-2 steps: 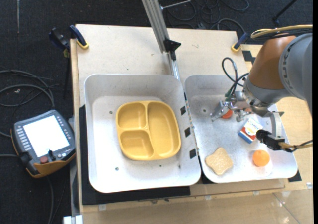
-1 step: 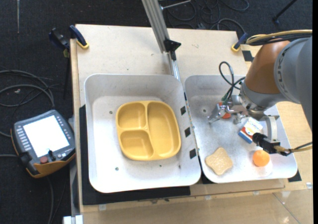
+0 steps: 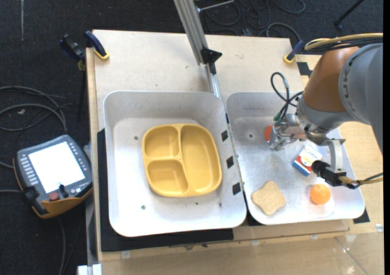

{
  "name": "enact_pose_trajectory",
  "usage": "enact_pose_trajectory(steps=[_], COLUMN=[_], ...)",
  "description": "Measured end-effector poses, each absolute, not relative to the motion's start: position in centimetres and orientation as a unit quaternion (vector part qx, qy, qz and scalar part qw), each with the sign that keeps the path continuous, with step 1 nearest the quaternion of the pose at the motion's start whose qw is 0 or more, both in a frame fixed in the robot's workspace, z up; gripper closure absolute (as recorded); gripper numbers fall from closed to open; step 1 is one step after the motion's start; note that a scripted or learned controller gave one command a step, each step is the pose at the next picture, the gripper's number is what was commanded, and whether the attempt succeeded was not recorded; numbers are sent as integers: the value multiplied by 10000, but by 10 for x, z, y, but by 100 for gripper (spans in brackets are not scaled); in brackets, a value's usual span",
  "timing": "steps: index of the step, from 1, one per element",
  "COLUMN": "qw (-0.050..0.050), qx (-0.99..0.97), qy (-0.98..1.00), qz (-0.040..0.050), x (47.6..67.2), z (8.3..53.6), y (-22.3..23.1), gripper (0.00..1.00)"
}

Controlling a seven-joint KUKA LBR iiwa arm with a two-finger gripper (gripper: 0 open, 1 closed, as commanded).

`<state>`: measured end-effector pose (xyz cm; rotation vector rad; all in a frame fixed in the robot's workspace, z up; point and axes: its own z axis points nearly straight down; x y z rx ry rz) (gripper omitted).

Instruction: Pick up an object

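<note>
A small red object [image 3: 268, 133] is lying in the right bin [image 3: 256, 109], right of frame centre, just beside the pincer [image 3: 279, 141]. Whether the pincer is gripping it, I cannot tell. A bread slice [image 3: 269, 198] and an orange [image 3: 320, 194] are sitting lower right.

Arm [image 3: 341, 88] low, jaws possibly shut

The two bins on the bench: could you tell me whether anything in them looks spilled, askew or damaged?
Nothing stands out. The yellow divided plate lies flat in the left bin. In the right bin, the bread slice, orange ball and small box sit apart and intact.
</note>
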<state>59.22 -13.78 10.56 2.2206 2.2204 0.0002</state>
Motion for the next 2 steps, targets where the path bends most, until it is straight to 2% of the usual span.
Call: enact_pose_trajectory(steps=[2], qw=[29], qx=[7062], qy=[7080], qz=[18], x=[590], z=[220], y=[-134], gripper=[100])
